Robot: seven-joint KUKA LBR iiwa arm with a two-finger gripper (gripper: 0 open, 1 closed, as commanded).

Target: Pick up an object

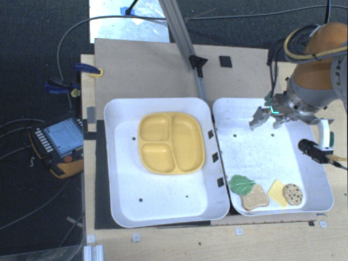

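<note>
Along the near edge of the right bin lie a green leaf-shaped piece, a tan bread slice, a yellow cheese wedge and a round speckled cookie. My gripper hangs over the far part of that bin, well away from these items, its two grey fingers spread open with nothing between them. The arm's grey and orange wrist comes in from the upper right.
The left bin holds a yellow three-compartment plate. A metal pole slants over the bench toward the gap between the bins. Cables, clamps and a small blue device lie left of the bench.
</note>
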